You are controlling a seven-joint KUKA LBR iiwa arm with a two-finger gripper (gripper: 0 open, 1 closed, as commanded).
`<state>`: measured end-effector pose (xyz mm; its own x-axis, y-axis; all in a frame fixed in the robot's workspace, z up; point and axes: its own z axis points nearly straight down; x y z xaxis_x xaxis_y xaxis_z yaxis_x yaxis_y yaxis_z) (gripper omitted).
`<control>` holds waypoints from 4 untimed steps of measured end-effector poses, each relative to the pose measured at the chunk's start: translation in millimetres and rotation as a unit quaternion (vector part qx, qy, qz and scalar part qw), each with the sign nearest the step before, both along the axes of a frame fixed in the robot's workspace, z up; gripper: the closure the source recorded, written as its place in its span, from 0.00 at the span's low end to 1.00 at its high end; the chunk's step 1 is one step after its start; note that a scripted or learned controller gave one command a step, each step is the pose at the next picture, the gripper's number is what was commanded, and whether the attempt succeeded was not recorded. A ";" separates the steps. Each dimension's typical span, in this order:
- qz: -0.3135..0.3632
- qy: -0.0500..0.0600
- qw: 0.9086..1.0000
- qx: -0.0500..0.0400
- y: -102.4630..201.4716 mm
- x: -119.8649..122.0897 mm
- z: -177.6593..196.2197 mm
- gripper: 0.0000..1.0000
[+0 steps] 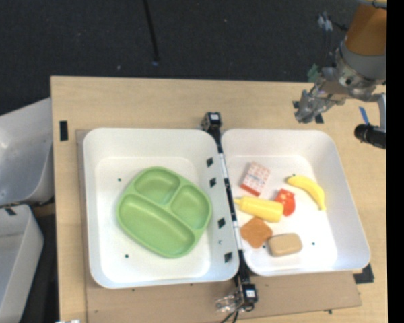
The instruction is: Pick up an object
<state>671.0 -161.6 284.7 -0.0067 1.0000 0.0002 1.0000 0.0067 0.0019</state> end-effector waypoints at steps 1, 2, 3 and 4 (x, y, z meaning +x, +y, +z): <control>-0.001 0.001 1.000 0.000 59.0 -0.4 -13.1 1.00; -0.001 0.001 1.000 0.000 102.0 -8.7 -18.0 1.00; 0.000 0.001 1.000 0.000 161.1 -5.0 -29.0 1.00; -0.001 0.002 1.000 0.000 213.5 -3.6 -42.8 1.00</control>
